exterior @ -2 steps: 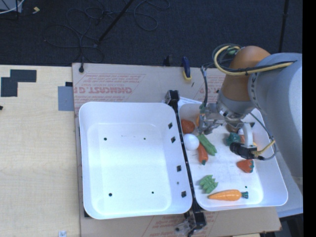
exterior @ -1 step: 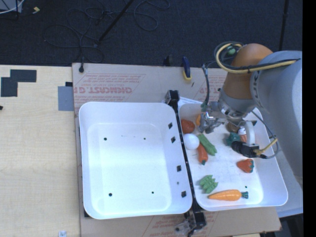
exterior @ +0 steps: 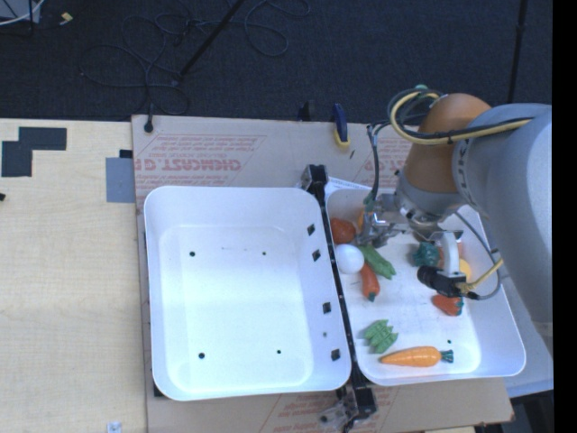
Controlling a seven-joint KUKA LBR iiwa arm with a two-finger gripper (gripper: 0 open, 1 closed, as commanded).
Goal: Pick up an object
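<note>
Carrot (exterior: 414, 357): I see it lying flat at the near edge of the right bin (exterior: 505, 350).
Green piece (exterior: 380, 335): just behind the carrot, apart from it.
Left bin (exterior: 234, 287): beside the right one, walls touching.
White ball (exterior: 349, 259): against the right bin's left wall, a red piece (exterior: 342, 231) just behind it.
Gripper (exterior: 389, 228): low over the bin's far left, near a green pod (exterior: 379, 263); I cannot tell how the jaws stand.
Arm (exterior: 487, 165): enters from the right.
</note>
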